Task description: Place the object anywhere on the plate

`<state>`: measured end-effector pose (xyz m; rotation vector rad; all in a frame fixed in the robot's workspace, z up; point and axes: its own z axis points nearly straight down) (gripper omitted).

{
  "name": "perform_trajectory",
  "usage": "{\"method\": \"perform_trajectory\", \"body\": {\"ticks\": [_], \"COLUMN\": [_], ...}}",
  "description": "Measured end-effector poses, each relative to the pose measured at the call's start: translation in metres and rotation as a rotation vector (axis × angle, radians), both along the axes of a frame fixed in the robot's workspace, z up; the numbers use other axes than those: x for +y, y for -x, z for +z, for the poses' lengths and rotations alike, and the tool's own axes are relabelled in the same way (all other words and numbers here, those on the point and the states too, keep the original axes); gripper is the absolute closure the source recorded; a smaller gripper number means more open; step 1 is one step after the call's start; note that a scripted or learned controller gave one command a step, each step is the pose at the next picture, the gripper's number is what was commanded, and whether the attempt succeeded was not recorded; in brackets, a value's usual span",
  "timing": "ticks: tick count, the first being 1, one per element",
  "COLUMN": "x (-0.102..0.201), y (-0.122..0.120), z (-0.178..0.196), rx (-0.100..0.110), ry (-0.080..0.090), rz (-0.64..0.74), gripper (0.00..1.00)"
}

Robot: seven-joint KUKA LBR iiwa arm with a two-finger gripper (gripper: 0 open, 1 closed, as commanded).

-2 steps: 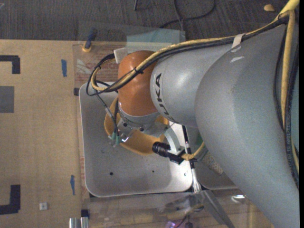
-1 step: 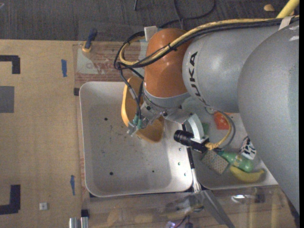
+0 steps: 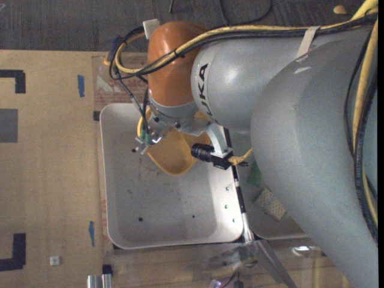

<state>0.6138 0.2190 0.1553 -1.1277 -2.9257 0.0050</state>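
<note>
One grey arm (image 3: pixel 288 119) with one orange band (image 3: pixel 171 62) reaches across the counter (image 3: pixel 48 179) from the right and hangs low over the left of two white bins (image 3: pixel 120 221). The gripper (image 3: pixel 146 140) sits above the upper part of that bin; whether the jaws are apart or together cannot be told, as the wrist hides them. One yellow plate (image 3: pixel 174 158) lies in the same bin, directly under and just beside the gripper, partly covered by it. In the right bin (image 3: pixel 282 230), near its left wall, lie two items: one small green object (image 3: pixel 255 174) and one beige patterned piece (image 3: pixel 271 205), near each other. Which is the task's object cannot be told.
</note>
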Motion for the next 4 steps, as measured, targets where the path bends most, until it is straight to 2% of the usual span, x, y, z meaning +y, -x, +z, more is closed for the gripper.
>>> {"method": "perform_trajectory", "body": {"ticks": [1, 2, 3, 4], "x": [-0.006, -0.002, -0.009, -0.022], "y": [-0.043, -0.042, -0.026, -0.031], "z": [0.139, 0.142, 0.078, 0.273], "rx": [0.0, 0.009, 0.004, 0.001], "ry": [0.001, 0.005, 0.002, 0.003], "rz": [0.088, 0.092, 0.021, -0.04], "gripper": [1.0, 1.0, 1.0, 1.0]}}
